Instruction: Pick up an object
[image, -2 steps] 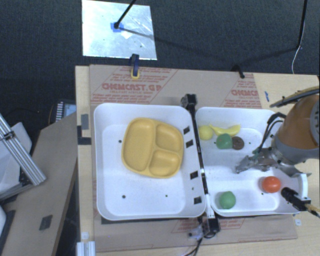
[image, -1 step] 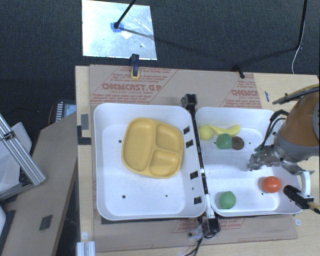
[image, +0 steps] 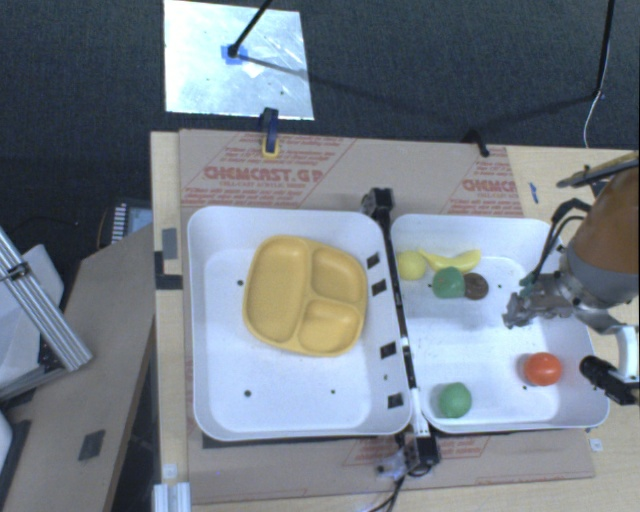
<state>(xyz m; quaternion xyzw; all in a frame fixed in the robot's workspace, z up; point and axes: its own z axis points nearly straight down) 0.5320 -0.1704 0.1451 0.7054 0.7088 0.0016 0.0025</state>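
White plastic underfoot: two shallow bins side by side, the right bin (image: 500, 355) carrying the loose pieces, the left bin (image: 215, 390) bearing a yellow divided tray (image: 303, 295). Gripper (image: 522, 308) hanging over the right bin's far side, fingers too small and blurred to tell whether spread or closed, nothing visibly held. Nearest candidate: an orange-red ball (image: 542, 369), just below and slightly right of the tool, lying apart from everything else. Further left of the tool, a brown ball (image: 476, 287) touching a green one (image: 448, 284), with a yellow banana shape (image: 450, 260) and a yellow round piece (image: 411, 265) crowded behind. Down and left, well apart, a second green ball (image: 455, 400) near the bin's front wall. Probably best to go for the orange-red ball: isolated, close, free space on all sides for the fingers. To do well: centre straight above it, descend vertically, straddle its widest part, close low enough to prevent rolling out. Worth avoiding the cluster, where a closing finger would likely nudge a neighbour. Worth watching the bin's right wall on approach.
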